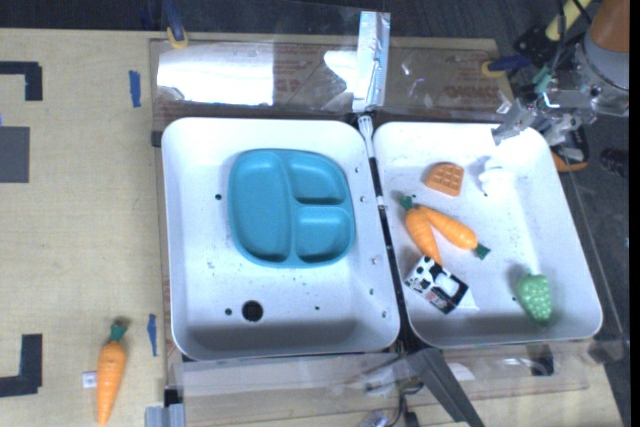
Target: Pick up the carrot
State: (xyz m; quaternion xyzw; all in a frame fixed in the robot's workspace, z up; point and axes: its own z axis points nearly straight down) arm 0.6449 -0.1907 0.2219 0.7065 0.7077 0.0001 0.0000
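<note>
The claw (pixel 520 120) holds nothing; I cannot tell its opening. Approach step: it should probably descend leftward onto the carrot (pixel 452 228).

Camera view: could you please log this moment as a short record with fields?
left bin: blue divided tray
right bin: two carrots crossing near the left wall, waffle piece, black-and-white block, green grapes
bench: one more carrot, outside the bins at lower left
gripper: above the right bin's far right corner, holding nothing visible
</note>
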